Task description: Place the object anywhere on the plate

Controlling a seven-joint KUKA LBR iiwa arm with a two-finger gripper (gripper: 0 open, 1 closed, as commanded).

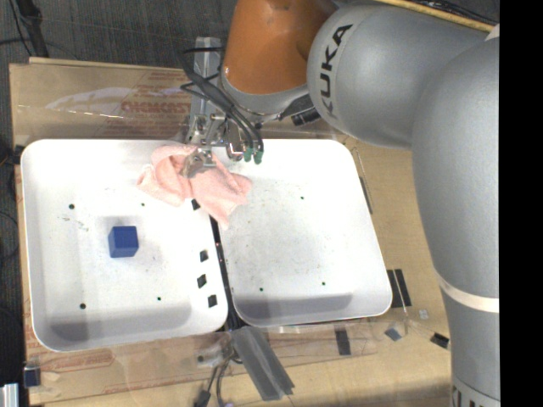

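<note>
Two bins, no plate seen; placing not done.
My gripper [202, 155] sits on the pink cloth [197, 183] at the bins' shared far edge; grip state unclear. Blue cube [124, 241] lies in left bin [51, 227].

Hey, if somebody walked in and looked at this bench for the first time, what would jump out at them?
First the big grey KUKA arm with its orange band, filling the upper right and reaching down to the far edge of the bins. Below it, a crumpled pink cloth drapes over the divide between the two white bins, with the gripper at it. A small blue cube sits alone in the left bin.
</note>
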